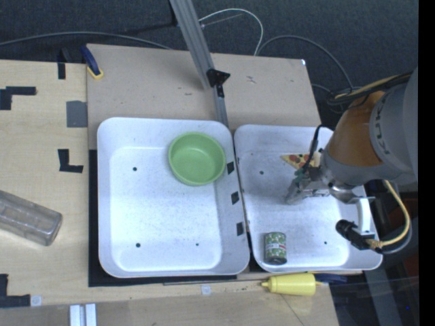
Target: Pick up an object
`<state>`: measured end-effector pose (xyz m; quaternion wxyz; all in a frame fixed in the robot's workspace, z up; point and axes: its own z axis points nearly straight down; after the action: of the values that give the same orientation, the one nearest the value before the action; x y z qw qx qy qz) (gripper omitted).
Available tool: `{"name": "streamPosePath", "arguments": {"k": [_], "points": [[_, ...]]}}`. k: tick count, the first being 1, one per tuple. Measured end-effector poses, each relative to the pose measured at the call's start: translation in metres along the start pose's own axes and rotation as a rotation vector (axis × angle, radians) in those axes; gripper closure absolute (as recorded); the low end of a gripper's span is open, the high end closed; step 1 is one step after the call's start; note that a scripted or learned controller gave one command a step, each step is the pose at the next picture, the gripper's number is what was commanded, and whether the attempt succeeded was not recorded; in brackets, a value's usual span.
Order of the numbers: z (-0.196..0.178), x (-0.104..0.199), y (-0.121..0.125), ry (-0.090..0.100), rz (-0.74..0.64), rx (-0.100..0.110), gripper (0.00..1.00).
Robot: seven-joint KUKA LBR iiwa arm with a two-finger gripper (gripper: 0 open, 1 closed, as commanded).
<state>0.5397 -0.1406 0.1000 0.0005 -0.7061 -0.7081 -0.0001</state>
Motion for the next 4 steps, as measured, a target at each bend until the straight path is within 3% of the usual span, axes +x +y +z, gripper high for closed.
{"name": "streamPosePath", "arguments": {"k": [2,3,4], "points": [[-0.089,-0.012,0.005,-0.002,0.002,-0.004,1.0],[-0.101,-0.012,0.005,-0.001,0.001,-0.001,1.0],[-0.115,0.04,0.024,0.001,-0.004,-0.001,1.0]]}}
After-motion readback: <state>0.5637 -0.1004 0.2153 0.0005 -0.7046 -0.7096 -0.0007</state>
